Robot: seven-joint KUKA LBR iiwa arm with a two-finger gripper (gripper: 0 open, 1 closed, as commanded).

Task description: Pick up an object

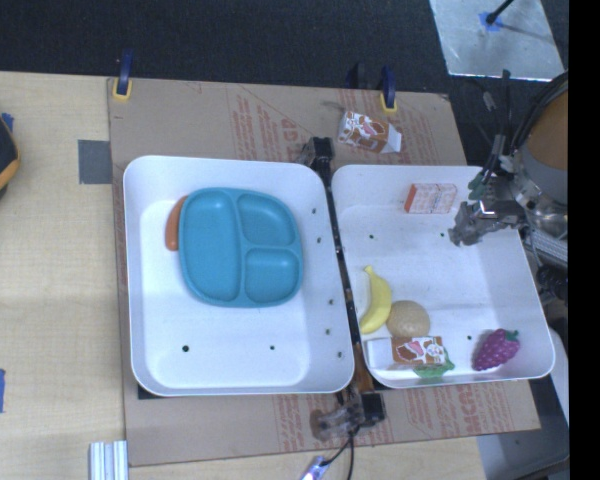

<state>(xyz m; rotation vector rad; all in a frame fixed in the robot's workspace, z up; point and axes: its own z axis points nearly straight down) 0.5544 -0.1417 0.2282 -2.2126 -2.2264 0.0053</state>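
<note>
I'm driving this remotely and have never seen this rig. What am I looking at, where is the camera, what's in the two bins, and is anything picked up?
One fixed camera looks down at a slant on a bench with two shallow white bins. The grey robot arm enters from the picture's right; its gripper hangs over the right bin, with nothing visibly in it. The left bin holds a blue divided plate with an orange item partly under its left edge. The right bin holds a small pink box, a banana, a round brownish item, a small printed carton and purple grapes. Another printed packet lies outside, above the bins.
</note>
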